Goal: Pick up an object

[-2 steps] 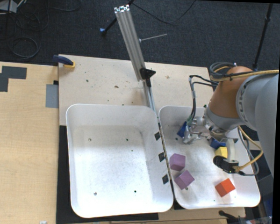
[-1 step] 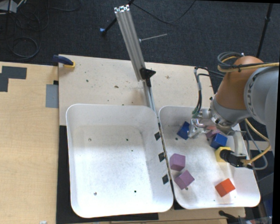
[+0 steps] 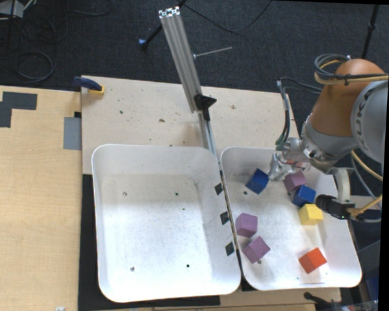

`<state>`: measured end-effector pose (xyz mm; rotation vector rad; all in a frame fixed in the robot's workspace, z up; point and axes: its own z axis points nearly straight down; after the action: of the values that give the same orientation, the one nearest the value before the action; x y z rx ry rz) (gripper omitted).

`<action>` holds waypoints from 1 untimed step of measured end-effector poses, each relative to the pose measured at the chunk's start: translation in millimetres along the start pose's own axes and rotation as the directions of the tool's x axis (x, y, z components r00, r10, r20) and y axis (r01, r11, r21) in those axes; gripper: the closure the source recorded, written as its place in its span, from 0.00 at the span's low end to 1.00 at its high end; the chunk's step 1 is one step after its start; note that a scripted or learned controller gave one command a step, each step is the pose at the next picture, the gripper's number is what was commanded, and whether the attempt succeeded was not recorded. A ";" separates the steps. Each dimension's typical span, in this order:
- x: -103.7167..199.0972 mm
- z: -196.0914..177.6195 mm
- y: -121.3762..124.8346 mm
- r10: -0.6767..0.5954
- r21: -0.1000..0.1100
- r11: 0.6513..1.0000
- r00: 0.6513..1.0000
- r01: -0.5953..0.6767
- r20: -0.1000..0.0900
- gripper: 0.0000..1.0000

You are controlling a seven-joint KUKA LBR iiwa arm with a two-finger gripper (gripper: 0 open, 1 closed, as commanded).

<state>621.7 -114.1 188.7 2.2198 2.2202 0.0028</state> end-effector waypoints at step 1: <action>-1.4 -35.7 0.6 -0.001 0.001 1.000 1.000 0.001 0.000 1.00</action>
<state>622.3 -115.5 224.3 2.2193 2.2212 0.0019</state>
